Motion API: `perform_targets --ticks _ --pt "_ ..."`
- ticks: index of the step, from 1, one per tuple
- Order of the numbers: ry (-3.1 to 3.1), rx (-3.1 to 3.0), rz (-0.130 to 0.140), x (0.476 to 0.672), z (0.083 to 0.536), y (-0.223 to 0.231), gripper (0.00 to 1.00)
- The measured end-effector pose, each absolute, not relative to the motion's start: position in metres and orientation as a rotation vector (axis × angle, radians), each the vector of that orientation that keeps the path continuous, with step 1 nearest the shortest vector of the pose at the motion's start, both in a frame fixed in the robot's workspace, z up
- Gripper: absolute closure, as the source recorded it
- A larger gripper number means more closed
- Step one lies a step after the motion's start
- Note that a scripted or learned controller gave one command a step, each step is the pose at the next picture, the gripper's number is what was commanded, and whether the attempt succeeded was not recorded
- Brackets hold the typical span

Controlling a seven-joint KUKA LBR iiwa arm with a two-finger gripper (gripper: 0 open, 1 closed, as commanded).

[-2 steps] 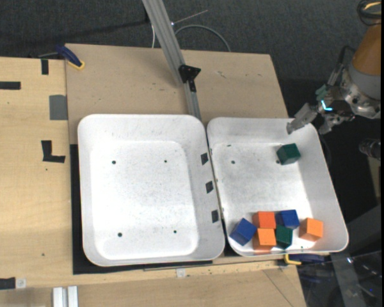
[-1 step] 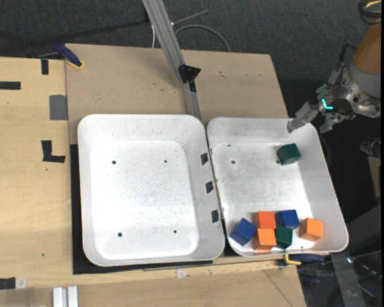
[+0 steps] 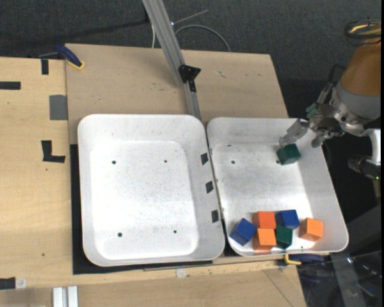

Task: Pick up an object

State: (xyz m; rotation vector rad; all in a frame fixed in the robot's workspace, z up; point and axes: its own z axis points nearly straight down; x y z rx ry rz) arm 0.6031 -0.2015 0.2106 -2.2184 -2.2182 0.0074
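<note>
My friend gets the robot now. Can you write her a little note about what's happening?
Gripper: over the upper part of the right bin, just above a green block. I cannot tell if it grips the block.
Things: six more blocks sit at the bin's near edge, three orange, two blue, one green.
Done: arm is at the green block.
Left: confirm a grip and lift it.

Blocks cluster along the right bin's near edge (one apart, behind).
</note>
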Motion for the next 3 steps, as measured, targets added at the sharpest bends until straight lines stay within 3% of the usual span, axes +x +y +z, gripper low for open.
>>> perform_targets --ticks 2,3 --pt "-2.218 -2.216 0.008 0.595 0.102 -0.193 0.00" --pt "-2.223 -2.218 0.002 0.597 0.116 -0.192 1.00"
